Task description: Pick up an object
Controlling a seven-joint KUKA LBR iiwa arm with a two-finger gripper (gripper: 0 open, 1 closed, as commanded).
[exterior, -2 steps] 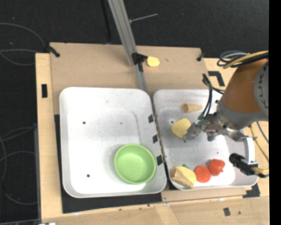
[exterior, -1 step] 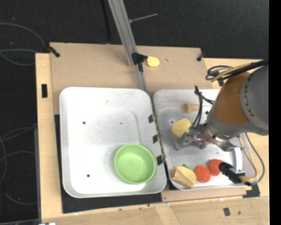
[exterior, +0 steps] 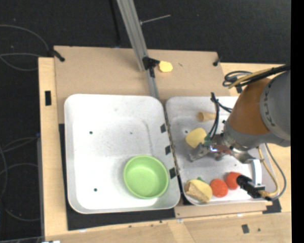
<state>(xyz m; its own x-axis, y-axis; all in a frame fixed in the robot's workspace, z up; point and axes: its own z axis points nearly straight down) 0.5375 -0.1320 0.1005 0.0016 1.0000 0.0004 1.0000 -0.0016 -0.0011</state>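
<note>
Starting on the left, the counter (exterior: 101, 70) carries a shallow white left bin (exterior: 99, 135), and a light green bowl (exterior: 146, 176) sits upright in its near right corner, close to the wall shared with the neighbouring bin. Moving across, a slim metal post (exterior: 134, 32) slants down from the top edge toward the gap between the bins. Just right of its foot a small yellow piece (exterior: 165, 66) lies on the bare counter, well apart from both bins.

Over to the right bin (exterior: 185, 110), and this is where the action is! A pale tan piece (exterior: 206, 116) lies near the far wall. Below it sits a rounded yellow lump (exterior: 195, 137), about mid-bin, with the gripper (exterior: 203, 151) down low right beside it, at its near right side. Whether they touch is hard to say, and how far the gripper is spread I cannot tell. Nothing can be made out in its hold.

Along the near wall runs a row: a yellow-and-tan chunk (exterior: 199, 190), then an orange ball (exterior: 219, 187) just beside it, then a red piece (exterior: 234, 178). Furthest right, the arm (exterior: 251, 113), orange band showing, leans in over the bin's right side.
</note>
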